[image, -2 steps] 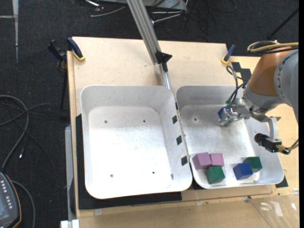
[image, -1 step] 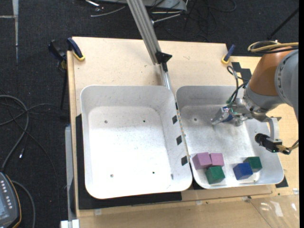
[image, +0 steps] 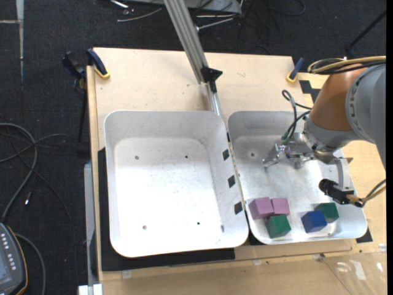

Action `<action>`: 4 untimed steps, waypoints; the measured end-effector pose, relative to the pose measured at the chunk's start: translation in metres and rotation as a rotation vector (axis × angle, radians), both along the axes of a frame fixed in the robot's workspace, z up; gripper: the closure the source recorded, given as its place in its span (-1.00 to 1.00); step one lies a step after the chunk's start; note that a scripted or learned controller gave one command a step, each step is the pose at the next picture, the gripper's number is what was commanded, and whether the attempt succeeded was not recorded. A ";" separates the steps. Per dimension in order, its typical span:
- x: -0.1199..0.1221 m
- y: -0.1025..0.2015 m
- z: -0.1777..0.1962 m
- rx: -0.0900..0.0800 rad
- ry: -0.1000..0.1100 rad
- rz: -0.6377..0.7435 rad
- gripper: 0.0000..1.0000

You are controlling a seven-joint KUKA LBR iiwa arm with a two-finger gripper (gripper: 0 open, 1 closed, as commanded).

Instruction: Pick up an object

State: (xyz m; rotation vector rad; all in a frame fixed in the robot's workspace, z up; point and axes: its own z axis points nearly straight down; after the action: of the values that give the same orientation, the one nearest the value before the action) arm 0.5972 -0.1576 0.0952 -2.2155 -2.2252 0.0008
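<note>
**Operator:** What is the gripper doing, and has it got anything?

**Spotter:** Your gripper (image: 275, 157) sits over the upper part of the right bin (image: 258, 123), pointing toward the wall between the two bins. I cannot tell how it is set; the tip is small and grey against the white floor. You have nothing visible in it, and whether it touches the bin floor I cannot say.

**Operator:** Where are the objects, then?

**Spotter:** All in that same right bin, along its near edge. You have a pink block (image: 261, 207) with a second pink block (image: 280, 205) touching it on the right, and a dark green block (image: 278, 226) just in front of the pair, touching them. Further right sits a blue block (image: 314, 220) with a smaller green block (image: 329, 211) against its far right corner. The gripper is well apart from all five. The left bin (image: 116, 125) shows you its bare speckled floor.

**Operator:** And the arm?

**Spotter:** Your arm (image: 362, 103) comes in from the right, its orange band (image: 330, 106) above the wrist, bending down and leftward into the right bin. Cables loop around the wrist, and a black fitting (image: 333, 190) hangs over the bin's right side, above the blue and small green blocks.
</note>
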 end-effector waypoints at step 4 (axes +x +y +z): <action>0.023 -0.016 0.121 -0.002 -0.003 -0.004 -1.00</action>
State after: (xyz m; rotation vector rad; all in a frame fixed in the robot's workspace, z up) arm 0.6202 -0.1735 0.2162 -2.2220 -2.2238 0.0002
